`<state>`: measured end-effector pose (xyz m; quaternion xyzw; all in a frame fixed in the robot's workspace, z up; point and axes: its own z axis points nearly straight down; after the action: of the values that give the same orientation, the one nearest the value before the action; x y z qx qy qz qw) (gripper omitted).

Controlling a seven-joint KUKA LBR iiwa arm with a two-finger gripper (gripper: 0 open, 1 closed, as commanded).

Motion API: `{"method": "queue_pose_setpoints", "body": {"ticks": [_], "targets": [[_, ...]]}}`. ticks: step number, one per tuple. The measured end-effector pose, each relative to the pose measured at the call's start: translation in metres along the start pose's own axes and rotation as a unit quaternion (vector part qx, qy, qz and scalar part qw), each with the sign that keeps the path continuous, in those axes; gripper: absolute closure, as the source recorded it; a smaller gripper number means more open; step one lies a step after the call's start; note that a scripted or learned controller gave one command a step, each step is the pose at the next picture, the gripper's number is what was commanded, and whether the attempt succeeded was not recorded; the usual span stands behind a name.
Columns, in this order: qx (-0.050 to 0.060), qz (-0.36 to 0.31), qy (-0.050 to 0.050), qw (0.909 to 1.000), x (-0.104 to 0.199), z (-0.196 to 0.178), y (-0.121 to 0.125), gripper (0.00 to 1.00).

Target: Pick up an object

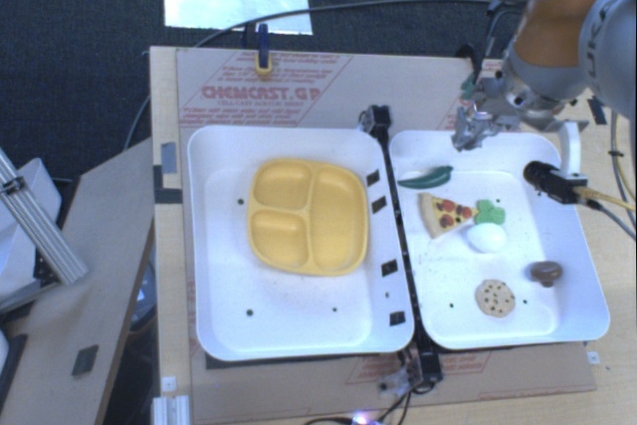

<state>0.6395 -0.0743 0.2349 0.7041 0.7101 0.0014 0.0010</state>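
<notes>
My gripper (470, 132) hangs over the far edge of the right bin (572, 244). It is small and dark from up here, and I cannot tell how it is set, and I see nothing in it.

I have to pick up one thing, any one. All the toys are in the right bin. Closest to my gripper is a green pepper (426, 177), lying flat on the far left of that bin. A little nearer sits a pizza slice (445, 213), with a green leafy bit (490, 211) and a white egg (487, 237) beside it. Near the front are a round cookie (495, 298) and a brown lump (545, 273). The left bin (224, 244) has a yellow plate (306, 216) with three parts.

I think I am at the start, picking my target. The pepper looks easiest. Next I should slide over it, turn to cross its thin side, and go down.
</notes>
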Motion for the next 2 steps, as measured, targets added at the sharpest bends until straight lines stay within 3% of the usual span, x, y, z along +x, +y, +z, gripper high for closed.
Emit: {"method": "queue_pose_setpoints", "body": {"ticks": [2], "targets": [[0.000,0.000,0.000,1.0000,0.117,-0.003,0.006,1.00]]}}
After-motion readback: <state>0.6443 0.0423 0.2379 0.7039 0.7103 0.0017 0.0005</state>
